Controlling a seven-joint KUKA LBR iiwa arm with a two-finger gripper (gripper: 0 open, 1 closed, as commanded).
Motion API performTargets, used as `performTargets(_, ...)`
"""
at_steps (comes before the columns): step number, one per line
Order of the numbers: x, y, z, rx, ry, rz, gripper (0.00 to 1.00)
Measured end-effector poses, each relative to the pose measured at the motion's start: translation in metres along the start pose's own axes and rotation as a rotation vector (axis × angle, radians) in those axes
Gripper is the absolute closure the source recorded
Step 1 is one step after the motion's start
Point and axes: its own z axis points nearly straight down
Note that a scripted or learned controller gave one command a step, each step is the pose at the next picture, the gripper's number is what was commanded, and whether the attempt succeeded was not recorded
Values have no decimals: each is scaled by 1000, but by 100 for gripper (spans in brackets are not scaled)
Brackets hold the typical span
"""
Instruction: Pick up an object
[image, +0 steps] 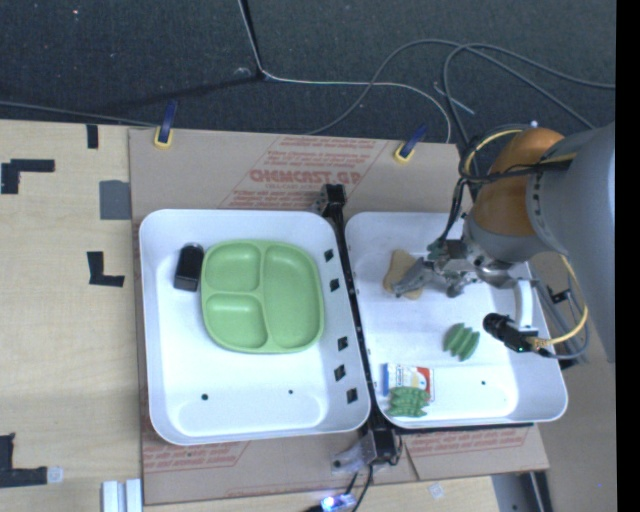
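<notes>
Landmark for this report: the black divider (347, 300) running between the two white bins.

Left bin (170, 400), on the far side of the divider from my arm: it contains a green sectioned plate (263, 297), lying flat with three compartments, all bare. A small black block (188, 267) sits touching or just beside the plate's edge, on the side away from the divider.

Right bin (540, 405), on my side of the divider: it contains a tan wedge-shaped piece (401, 265) near the divider toward the bin's back wall. A small green ridged object (461, 341) lies well apart from the divider near the bin's middle. A printed packet (412, 378) with a green leafy item (407, 401) against it rests close to the divider at the bin's front wall.

My gripper (412, 285) is low over the right bin, its tips just beside the tan wedge on the side away from the divider. I cannot tell whether it is apart or together, nor whether it touches the wedge.
</notes>
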Motion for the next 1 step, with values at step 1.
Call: performTargets(1, 1, 2, -14, -2, 4, -2, 100)
